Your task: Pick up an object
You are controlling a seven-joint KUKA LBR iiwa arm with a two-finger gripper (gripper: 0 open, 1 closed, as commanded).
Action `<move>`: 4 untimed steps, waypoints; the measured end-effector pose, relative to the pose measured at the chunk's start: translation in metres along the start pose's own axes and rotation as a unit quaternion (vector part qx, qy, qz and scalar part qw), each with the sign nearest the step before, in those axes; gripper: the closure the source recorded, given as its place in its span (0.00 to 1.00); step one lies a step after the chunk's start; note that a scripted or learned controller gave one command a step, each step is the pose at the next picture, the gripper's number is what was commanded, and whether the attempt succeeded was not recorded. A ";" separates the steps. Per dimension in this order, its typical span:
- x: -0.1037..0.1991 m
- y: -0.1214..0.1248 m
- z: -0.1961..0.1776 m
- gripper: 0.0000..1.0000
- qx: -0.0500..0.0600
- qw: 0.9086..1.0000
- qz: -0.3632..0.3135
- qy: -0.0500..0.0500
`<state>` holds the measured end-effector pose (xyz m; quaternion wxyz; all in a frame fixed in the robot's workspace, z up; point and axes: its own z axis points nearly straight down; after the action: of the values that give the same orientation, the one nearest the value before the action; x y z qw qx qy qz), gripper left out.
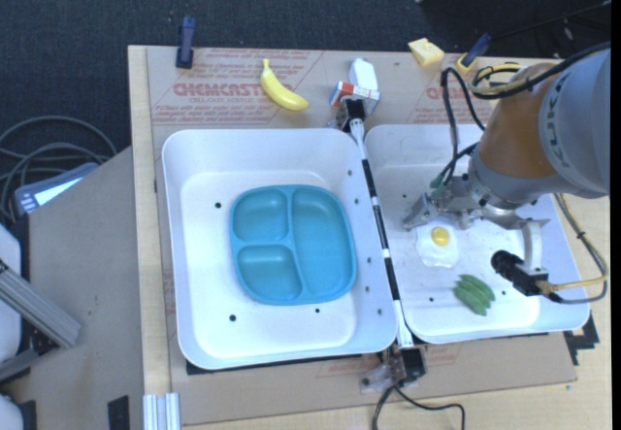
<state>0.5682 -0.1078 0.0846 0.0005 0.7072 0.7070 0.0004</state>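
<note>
Our gripper hung low in the right bin, just above the toy fried egg. We could not tell if it was open or closed. A green pod lay near the egg. The egg looked flat, so we thought the gripper might slip off it, or bump the bin floor and grab nothing.

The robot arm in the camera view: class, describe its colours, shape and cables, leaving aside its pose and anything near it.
The arm is a thick, rounded grey shell with a broad orange band above the wrist. Thin black cables loop alongside it down to the gripper, a smaller assembly of dull metal parts.
</note>
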 end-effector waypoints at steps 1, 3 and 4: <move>0.000 0.001 -0.010 1.00 -0.001 1.000 0.000 -0.001; 0.003 -0.012 0.000 0.00 0.002 1.000 0.000 0.001; -0.015 -0.004 0.000 0.00 0.000 1.000 0.000 0.000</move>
<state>0.5637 -0.1227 0.0845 0.0007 0.7073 0.7069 0.0000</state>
